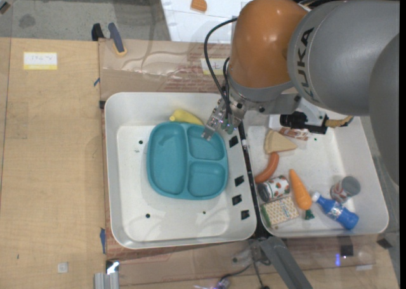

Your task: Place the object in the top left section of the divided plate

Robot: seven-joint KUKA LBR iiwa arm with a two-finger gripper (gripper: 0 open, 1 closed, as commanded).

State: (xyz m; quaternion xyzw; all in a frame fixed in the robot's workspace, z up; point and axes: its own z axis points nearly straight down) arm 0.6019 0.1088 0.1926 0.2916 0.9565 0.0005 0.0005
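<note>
A teal divided plate (188,160) lies in the left bin, with one large section on its left and two smaller ones on its right. My gripper (216,125) hangs at the plate's far right corner, over the rim of the upper right section. A yellow object (184,116) lies just behind the plate's far edge, left of the gripper. Nothing lies in any plate section.
The left bin (120,173) has bare floor around the plate. The right bin (371,218) holds a cheese wedge (280,142), sausage (268,166), small can (277,187), carrot (301,189), blue bottle (337,211), cracker box (280,211) and grey can (346,187).
</note>
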